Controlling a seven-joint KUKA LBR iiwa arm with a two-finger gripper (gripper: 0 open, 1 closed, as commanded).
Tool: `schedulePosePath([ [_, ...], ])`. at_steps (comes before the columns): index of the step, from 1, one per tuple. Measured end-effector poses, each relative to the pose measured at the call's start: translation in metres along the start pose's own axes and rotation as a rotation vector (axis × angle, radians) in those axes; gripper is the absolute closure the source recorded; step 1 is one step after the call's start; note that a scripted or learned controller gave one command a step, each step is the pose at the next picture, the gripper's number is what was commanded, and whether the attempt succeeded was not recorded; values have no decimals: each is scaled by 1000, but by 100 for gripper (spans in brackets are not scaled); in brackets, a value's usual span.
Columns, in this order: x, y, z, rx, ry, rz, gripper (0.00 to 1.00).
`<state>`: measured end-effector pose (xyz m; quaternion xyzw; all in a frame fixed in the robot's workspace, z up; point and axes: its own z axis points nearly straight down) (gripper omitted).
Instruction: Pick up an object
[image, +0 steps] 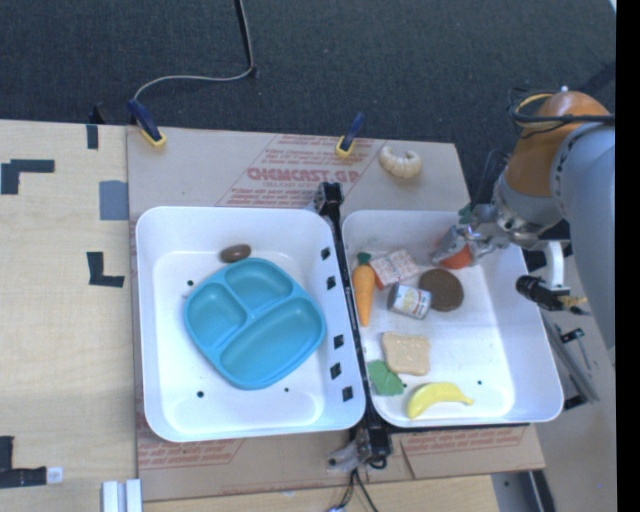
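End effector (462, 243) low at right bin's (520, 345) far right corner, fingers closed on a red-orange item (457, 258). Just beside: brown disc (441, 289), can (409, 300), carrot (364, 291). Left bin (160, 330) holds blue tray (255, 321).

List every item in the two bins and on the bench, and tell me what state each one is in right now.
Hand: low over right bin, at a red-orange item.
Blue divided plastic plate: flat in left bin.
Small brown oval piece: beside the plate.
Orange toy carrot: lying lengthwise.
Small tin can: on its side.
Brown round cookie: flat.
Tan bread slice: flat.
Yellow toy banana: lying flat.
Cream ring-shaped toy: outside the bins.
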<state>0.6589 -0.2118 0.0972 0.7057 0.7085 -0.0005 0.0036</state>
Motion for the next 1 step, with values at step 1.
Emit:
schedulePosePath([
  [1,78,10,-54,4,7,2,100],
])
